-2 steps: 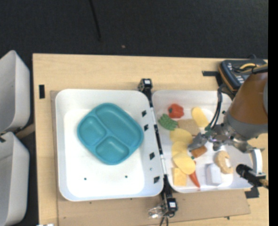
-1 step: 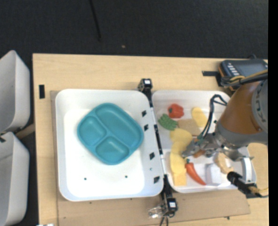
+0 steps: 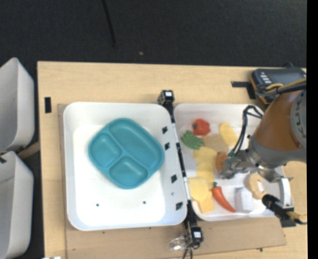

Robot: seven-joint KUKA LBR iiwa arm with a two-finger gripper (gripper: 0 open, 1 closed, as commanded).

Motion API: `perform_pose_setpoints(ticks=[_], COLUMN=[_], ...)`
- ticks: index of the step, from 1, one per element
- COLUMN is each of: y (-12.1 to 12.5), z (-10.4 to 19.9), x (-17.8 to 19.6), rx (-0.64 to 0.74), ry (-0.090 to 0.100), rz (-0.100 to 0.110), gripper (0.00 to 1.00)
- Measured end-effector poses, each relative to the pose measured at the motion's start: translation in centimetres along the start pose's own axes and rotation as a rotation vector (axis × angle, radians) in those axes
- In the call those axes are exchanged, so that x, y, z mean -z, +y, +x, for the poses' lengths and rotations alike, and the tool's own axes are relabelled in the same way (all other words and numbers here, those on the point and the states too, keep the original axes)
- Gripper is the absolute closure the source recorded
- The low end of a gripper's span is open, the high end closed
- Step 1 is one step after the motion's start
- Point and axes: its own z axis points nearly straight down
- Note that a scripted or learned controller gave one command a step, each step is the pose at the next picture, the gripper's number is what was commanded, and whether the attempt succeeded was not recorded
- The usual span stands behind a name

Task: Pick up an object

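Hand over the food bin
The hand (image 3: 230, 168), grip unclear, has a chili (image 3: 221, 197) at its 7 o'clock.

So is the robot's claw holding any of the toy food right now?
Gripper: down in the right white bin among the toy food pieces; whether it is open, shut or holding anything cannot be told.
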Motion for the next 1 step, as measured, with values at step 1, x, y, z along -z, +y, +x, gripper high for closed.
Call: perform_pose_setpoints(ticks=[1], y=[0.04], z=[-0.07], x=[6.36], rx=[0.01], ry=[-0.002], rz=[-0.006], gripper=[1.0])
